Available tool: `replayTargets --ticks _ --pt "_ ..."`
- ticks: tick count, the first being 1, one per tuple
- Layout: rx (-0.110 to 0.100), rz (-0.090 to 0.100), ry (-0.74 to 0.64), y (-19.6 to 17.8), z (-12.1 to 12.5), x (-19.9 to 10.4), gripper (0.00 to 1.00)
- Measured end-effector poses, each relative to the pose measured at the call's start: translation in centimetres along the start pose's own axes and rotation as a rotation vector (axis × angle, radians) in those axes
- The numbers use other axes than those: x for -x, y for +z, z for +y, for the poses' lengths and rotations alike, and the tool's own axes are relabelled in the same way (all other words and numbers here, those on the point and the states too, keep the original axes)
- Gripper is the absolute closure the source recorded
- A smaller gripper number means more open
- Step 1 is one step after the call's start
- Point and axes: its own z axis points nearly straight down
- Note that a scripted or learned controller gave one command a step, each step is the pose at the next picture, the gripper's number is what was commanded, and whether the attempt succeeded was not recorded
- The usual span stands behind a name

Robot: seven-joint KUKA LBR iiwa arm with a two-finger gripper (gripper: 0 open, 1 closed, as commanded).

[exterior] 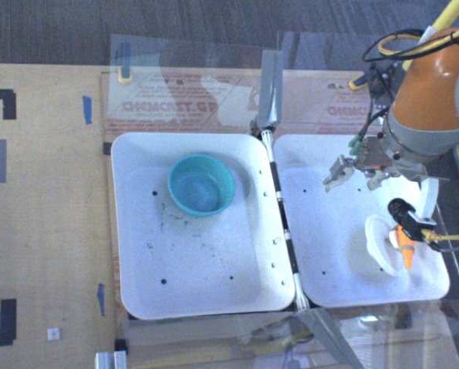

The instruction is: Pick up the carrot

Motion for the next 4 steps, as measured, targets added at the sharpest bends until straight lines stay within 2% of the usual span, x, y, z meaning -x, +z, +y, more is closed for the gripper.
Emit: replayTargets --ticks 1,2,3,4 --pt "0.004 -0.003 0.070 1.1 -1.0 11.9 0.00" --pt "0.006 0.002 -0.121 12.0 -5.8 12.1 0.00" --pt "0.006 0.000 -0.116 11.1 -6.0 12.4 1.00" --pt "-0.001 -0.001 0.262 5.0 -4.5 5.7 1.00"
